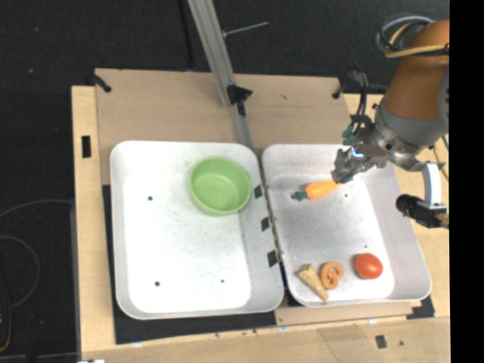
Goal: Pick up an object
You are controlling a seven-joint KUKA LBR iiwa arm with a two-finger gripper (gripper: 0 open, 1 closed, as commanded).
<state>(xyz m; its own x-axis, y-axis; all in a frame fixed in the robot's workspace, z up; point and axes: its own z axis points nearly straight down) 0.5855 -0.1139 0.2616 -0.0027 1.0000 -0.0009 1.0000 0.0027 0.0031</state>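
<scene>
We judge the approach step in hand — the pincer (346, 165) hangs just above the small orange toy carrot (321, 190) in the right white bin (401, 233); its opening we cannot tell. Next: descend and close.

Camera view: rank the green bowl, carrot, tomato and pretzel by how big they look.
1. Green bowl, clearly largest.
2. Carrot, long but thin.
3. Tomato and pretzel look about alike; I won't rank them.
</scene>
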